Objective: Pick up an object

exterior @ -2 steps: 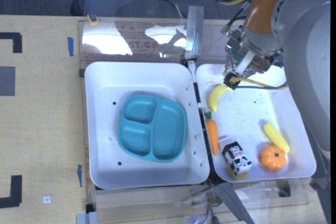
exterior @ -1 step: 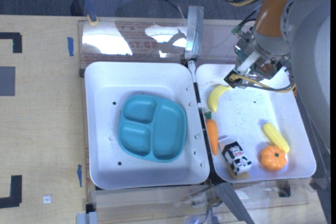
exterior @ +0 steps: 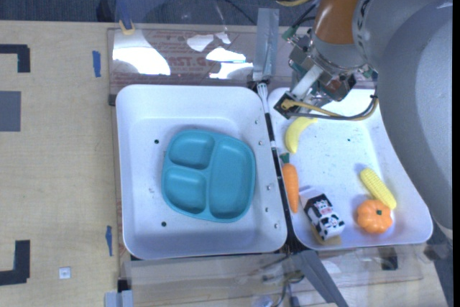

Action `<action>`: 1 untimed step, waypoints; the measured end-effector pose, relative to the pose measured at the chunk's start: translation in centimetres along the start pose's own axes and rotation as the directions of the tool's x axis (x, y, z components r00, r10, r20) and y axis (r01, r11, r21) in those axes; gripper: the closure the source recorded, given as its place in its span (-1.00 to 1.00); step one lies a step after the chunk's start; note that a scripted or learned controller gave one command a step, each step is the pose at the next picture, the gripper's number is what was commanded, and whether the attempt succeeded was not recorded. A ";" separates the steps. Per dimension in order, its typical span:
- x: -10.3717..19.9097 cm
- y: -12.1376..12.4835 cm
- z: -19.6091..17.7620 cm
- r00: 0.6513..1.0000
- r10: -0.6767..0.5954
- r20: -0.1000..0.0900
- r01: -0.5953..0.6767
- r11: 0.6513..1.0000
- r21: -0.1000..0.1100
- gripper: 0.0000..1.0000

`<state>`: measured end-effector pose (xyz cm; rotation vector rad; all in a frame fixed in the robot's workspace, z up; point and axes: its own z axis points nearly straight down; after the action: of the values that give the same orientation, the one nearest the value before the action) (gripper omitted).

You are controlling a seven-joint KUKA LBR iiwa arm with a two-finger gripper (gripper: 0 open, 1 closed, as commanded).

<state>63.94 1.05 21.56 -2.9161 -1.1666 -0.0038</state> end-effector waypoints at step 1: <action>-4.8 -1.1 3.3 0.988 0.154 0.008 -0.154 0.988 0.005 1.00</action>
<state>59.74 -1.48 18.29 -2.9953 -0.9377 0.0108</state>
